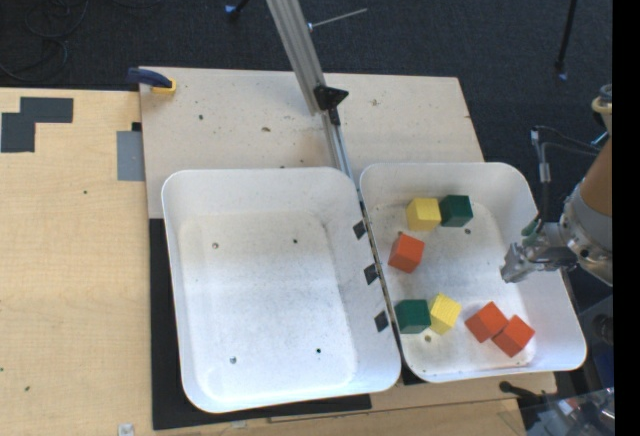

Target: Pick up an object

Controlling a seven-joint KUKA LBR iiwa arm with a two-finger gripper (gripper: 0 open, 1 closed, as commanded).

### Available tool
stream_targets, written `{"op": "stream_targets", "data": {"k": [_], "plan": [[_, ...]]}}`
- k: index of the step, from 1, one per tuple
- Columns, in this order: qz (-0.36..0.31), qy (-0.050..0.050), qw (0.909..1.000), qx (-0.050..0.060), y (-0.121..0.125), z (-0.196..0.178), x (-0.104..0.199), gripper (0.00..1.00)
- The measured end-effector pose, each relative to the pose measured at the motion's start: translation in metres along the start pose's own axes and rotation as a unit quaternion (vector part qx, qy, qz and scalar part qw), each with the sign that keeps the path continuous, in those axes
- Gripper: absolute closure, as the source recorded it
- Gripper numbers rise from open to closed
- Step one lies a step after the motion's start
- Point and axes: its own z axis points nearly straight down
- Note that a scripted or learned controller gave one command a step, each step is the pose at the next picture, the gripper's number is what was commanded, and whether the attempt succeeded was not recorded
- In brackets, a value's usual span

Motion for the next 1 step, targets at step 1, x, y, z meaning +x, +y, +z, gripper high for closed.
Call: {"op": "stream_targets", "data": {"k": [1], "plan": [[0.0,-0.001,1.0,-0.001,0.0027,-0.0627,0.0027,1.0]]}}
